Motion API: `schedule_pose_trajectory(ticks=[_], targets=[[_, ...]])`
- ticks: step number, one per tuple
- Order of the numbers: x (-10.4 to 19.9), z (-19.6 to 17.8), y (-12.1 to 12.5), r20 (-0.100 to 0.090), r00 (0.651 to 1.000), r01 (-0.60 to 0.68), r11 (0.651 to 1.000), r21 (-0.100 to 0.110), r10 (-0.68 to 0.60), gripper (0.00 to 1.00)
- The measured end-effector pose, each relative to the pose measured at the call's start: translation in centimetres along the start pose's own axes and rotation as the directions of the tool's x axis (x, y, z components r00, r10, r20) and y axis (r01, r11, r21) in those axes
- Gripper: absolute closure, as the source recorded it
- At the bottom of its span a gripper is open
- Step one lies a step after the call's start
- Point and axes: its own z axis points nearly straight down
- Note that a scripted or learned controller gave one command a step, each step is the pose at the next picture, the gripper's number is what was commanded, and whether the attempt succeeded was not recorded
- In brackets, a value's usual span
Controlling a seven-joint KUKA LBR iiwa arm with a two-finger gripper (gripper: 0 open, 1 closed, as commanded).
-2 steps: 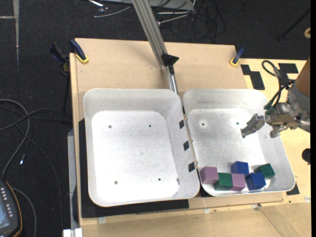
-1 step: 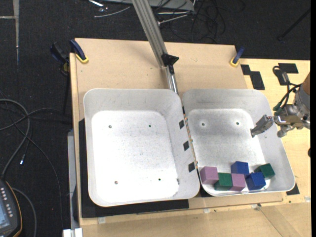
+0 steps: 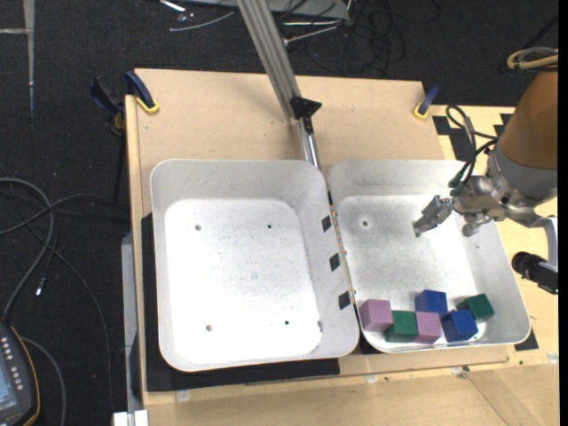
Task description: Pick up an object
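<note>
One fixed camera looks down at a slant over both white bins [image 3: 240, 180].

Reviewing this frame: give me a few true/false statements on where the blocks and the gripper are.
1. All the blocks lie in the right bin. True.
2. The blocks are spread across the bin's far edge. False: they cluster at its near edge.
3. The gripper is over the right bin, apart from the blocks. True.
4. A purple block is clamped in the gripper. False: it rests on the bin floor.
5. The left bin holds a green block. False: both green blocks sit in the right bin.
</note>
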Motion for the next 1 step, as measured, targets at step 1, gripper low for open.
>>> schedule_pose_trajectory(ticks=[1], targets=[[-2.66, 4.70, 2.02, 0.003, 1.000, -0.011, 1.000, 0.003, 0.011, 0.00]])
